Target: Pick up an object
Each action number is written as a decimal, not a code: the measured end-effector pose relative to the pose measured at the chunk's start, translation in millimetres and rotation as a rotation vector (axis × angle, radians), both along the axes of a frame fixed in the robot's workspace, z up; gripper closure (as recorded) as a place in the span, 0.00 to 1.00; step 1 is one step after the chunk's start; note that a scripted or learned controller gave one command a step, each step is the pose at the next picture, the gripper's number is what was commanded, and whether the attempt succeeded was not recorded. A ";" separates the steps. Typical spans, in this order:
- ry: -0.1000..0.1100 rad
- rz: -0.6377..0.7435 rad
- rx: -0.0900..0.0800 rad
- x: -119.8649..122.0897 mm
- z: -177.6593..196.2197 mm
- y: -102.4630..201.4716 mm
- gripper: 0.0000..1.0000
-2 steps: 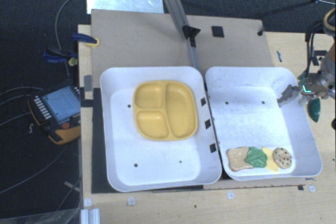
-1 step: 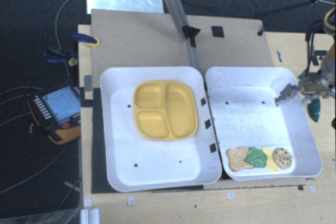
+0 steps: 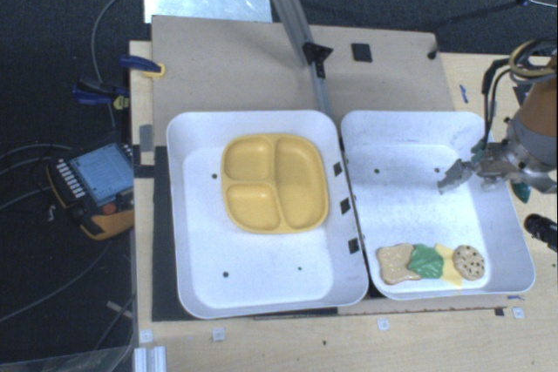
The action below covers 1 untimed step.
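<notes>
Several small food-shaped items lie in a row at the near edge of the right bin [image 3: 410, 187]: a tan toast slice [image 3: 397, 263], a green leaf piece [image 3: 426, 260], a yellow piece [image 3: 448, 267] and a speckled cookie [image 3: 469, 261]. My gripper [image 3: 459, 173] hangs over the right side of that bin, well above and behind the row, with nothing seen between its fingers. The arm comes in from the right edge.
A yellow three-compartment plate [image 3: 275, 183] sits in the left bin [image 3: 261, 283]. A grey pole [image 3: 292, 9] slants from the top toward the divide between the bins. Cables, clamps and a blue-screened handset [image 3: 94, 179] lie left of the bench.
</notes>
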<state>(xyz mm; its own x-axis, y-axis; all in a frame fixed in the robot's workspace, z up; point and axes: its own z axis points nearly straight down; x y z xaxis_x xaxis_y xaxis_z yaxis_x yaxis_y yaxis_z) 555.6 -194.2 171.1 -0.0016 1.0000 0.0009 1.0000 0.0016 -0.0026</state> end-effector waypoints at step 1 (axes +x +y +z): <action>-0.002 -0.001 -0.001 2.2 -42.0 -2.2 0.00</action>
